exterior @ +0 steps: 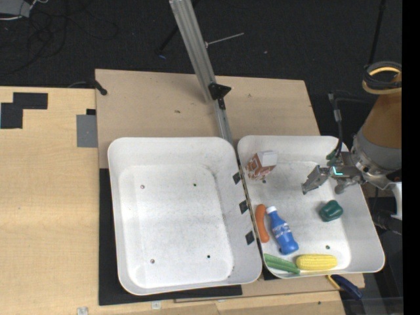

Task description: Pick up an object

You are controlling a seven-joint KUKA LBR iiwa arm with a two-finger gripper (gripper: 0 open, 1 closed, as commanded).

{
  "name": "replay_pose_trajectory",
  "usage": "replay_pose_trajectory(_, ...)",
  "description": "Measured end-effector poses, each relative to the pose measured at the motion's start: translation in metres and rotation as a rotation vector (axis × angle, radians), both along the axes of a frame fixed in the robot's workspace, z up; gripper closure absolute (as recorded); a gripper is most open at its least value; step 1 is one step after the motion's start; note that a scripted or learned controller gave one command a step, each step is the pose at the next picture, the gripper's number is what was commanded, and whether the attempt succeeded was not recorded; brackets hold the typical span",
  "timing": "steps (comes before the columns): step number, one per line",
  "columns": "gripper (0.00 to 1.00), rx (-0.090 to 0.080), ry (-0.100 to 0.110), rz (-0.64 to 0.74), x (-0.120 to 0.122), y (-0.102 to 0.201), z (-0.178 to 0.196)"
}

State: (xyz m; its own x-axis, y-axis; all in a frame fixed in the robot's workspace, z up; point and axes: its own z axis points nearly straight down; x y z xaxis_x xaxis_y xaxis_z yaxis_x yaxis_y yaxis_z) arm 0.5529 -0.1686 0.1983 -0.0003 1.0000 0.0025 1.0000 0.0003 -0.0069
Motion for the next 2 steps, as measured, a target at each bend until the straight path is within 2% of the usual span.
replay_pose_trajectory(1,0.00,-0.001,-0.004,-0.001,0.001,-0.001,0.002)
replay_pose_trajectory(2,0.00,-0.001,0.000,-0.001,0.005,-0.004,-0.044)
